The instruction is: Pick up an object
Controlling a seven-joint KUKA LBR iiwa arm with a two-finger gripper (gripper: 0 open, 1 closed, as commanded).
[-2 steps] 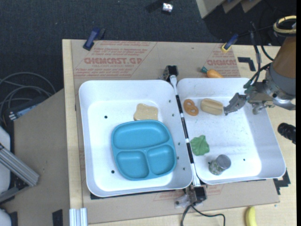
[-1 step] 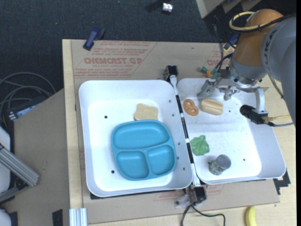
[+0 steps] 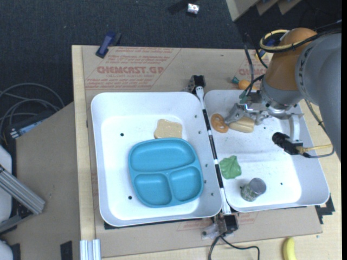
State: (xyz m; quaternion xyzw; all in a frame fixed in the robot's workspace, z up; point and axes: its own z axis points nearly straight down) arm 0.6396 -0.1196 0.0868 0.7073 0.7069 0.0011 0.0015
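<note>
Tool (image 3: 238, 116), grip unclear, meets tan bread stick (image 3: 242, 126) lying left-right.

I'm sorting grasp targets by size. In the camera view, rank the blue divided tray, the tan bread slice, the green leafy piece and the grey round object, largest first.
1. Blue divided tray, by far the largest.
2. Tan bread slice, partly hidden by the tray.
3. Green leafy piece and grey round object look about alike; I won't rank them.

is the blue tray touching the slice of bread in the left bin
Touching, or overlapping. The camera view shows the bread slice meeting the blue tray's upper rim with no white gap between them.
</note>
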